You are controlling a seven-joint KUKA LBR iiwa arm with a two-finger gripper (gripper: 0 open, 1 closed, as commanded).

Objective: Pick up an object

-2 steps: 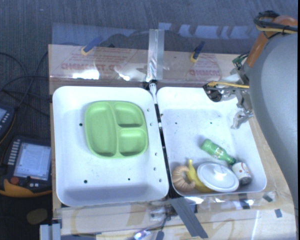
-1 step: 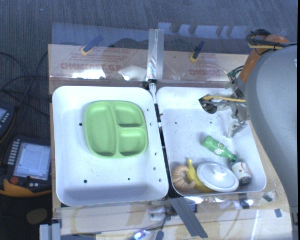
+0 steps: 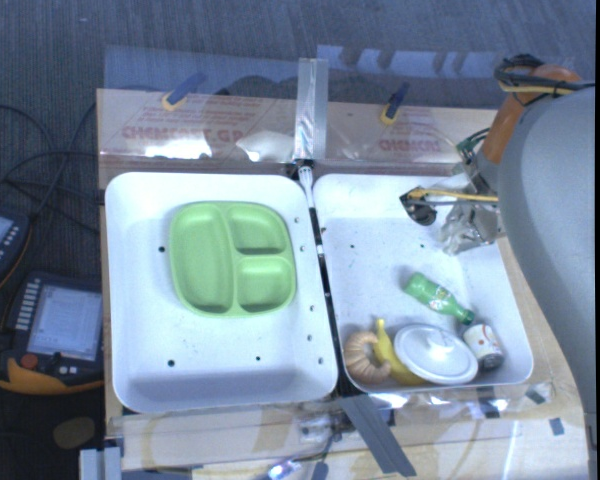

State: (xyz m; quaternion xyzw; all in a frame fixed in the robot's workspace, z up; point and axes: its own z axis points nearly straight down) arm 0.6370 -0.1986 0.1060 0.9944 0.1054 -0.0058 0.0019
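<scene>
1. We place the gripper (image 3: 464,226) over the far right part of the right bin (image 3: 370,268); we cannot tell whether it is open or closed.
2. The green bottle (image 3: 437,299) lies near it on the near side, with its long axis running far-left to near-right.

The green tray (image 3: 232,258) looks like smooth plastic with a soft, half-matt sheen. The white bin (image 3: 120,298) holding it is smooth moulded plastic, faintly glossy along the rim. Right of the tray, the second bin (image 3: 380,258) has the same finish. In it the green bottle (image 3: 436,299) shines like glossy plastic, the white lid (image 3: 435,353) is smooth and glossy, and the brown ring (image 3: 363,356) looks rough and matt. Behind the tray, clear film (image 3: 230,118) lies glossy and crinkled over matt cardboard (image 3: 140,128).
</scene>
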